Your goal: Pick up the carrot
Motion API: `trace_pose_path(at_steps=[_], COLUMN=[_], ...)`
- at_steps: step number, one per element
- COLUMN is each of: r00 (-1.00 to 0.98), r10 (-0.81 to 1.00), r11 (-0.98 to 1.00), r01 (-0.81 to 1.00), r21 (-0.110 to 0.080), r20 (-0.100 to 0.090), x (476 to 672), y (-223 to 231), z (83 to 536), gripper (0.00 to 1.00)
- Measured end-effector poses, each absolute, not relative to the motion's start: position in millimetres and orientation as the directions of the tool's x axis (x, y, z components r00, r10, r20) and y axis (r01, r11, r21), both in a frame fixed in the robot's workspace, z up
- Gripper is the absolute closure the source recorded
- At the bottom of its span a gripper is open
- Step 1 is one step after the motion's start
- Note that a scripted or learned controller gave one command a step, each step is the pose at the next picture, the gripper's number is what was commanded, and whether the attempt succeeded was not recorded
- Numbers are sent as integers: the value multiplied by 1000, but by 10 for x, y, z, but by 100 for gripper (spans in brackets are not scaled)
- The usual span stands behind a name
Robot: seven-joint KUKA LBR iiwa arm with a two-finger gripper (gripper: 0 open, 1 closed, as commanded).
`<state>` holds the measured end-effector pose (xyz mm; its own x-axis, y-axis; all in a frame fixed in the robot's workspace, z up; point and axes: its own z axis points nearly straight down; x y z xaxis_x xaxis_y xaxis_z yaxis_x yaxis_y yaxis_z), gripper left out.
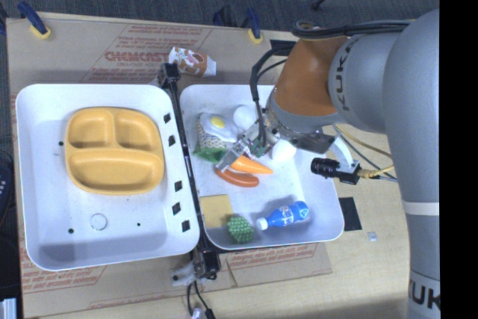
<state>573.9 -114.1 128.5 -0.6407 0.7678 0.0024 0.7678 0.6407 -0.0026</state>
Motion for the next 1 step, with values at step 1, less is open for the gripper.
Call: trace_pose_path(at_steps=[1], r00=[-423], r10=[906], r11=[423], r01=[906], r21=[-3], r20=[3], x=[5283], y=[-1085], z=[914], gripper=[0])
